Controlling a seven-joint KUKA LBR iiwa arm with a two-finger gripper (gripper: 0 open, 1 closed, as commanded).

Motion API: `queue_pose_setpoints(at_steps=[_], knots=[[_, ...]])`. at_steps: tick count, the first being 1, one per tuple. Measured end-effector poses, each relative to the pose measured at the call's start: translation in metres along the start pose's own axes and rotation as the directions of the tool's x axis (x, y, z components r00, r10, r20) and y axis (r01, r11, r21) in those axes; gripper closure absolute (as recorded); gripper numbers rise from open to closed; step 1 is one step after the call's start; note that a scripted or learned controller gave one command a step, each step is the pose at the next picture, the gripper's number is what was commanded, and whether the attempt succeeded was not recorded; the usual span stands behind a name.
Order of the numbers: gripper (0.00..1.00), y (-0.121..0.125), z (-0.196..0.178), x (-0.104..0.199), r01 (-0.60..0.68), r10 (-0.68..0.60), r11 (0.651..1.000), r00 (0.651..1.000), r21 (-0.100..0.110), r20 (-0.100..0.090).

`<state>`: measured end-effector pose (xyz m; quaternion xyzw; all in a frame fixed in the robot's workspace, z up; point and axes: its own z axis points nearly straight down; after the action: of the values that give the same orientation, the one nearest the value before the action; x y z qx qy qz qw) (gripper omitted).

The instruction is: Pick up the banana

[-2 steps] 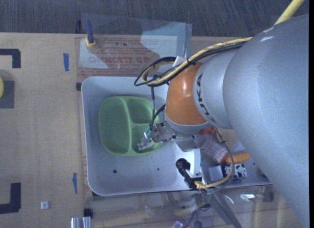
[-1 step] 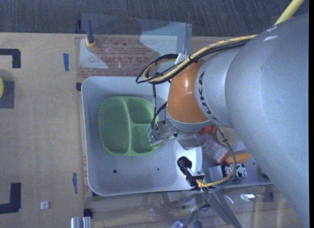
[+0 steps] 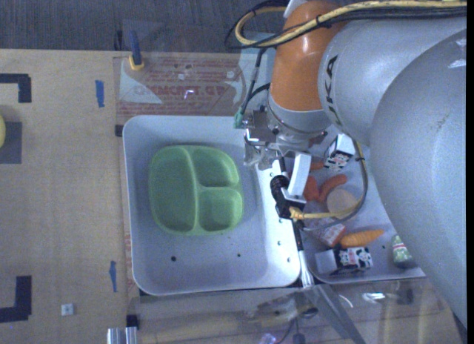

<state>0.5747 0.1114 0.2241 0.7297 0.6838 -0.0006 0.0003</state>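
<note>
Metal pincer [image 3: 255, 153] hangs right over the seam between the two bins, and honestly I can't tell whether it's spread or pressed together from this angle, but nothing is visibly pinched in it. At its 9 o'clock sits a green divided plate [image 3: 194, 188] in the left bin [image 3: 137, 209]. At its 4 o'clock the right bin [image 3: 326, 265] has a jumble of toy food: a red sausage [image 3: 326, 187], a beige disc [image 3: 342, 202], a carrot [image 3: 361, 237] and a cow-print carton [image 3: 354, 257]. As for the banana, I can't tell where it is or how it looks. The arm covers a big chunk of the right bin, so my guess is it's under there. There's also a yellow sliver [image 3: 1, 131] way out at 9 o'clock on the table [image 3: 59, 187], cut off by the frame edge, so no idea what it is. I'd call this the approach step, with no grasp made. Next move needs the pincer lined up over the banana, then lowered.
</note>
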Motion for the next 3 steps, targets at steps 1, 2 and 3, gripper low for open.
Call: queue_pose_setpoints(at_steps=[1,2,3], knots=[[0.00,0.000,0.000,0.000,-0.001,0.001,1.000,1.000,0.001,0.000],[0.00,0.031,0.037,-0.009,0.100,-0.100,0.995,0.995,0.001,0.000],[0.00,-0.012,0.125,-0.008,0.314,-0.314,0.949,0.949,-0.013,-0.011]])
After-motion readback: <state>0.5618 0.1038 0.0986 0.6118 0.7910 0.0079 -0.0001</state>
